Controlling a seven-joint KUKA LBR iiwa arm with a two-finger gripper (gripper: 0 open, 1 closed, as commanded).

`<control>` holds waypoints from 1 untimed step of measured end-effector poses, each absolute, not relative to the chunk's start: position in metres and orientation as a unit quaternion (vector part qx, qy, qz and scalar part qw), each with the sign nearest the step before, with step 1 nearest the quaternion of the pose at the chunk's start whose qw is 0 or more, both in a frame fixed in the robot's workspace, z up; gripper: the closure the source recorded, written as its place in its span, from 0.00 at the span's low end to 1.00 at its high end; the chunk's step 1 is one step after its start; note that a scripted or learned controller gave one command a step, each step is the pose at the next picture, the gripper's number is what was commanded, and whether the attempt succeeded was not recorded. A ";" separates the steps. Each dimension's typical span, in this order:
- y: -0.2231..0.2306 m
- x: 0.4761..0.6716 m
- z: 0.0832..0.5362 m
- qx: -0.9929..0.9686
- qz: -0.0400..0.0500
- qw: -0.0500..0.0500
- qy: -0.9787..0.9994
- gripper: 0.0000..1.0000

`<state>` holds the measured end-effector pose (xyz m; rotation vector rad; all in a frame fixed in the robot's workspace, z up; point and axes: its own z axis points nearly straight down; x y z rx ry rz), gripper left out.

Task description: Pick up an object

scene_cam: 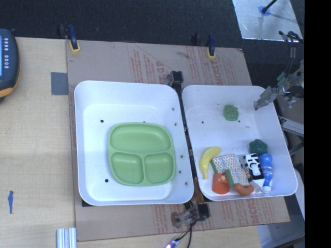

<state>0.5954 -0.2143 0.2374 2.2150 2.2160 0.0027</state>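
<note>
Pincer (265, 98) at right bin's (207, 94) far right rim, grip state unclear; toys cluster at near right corner.

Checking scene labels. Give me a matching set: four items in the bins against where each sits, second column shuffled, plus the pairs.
Items:
1. green divided plate
2. banana
3. green lump
4. blue bottle

Places:
A. alone in the upper part of the right bin
B. by the right bin's right wall
C. in the left bin
D. by the right bin's left wall

Pairs: 1-C, 2-D, 3-A, 4-B
</note>
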 end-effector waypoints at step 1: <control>-0.211 0.512 0.137 0.706 -0.004 -0.007 0.708 0.00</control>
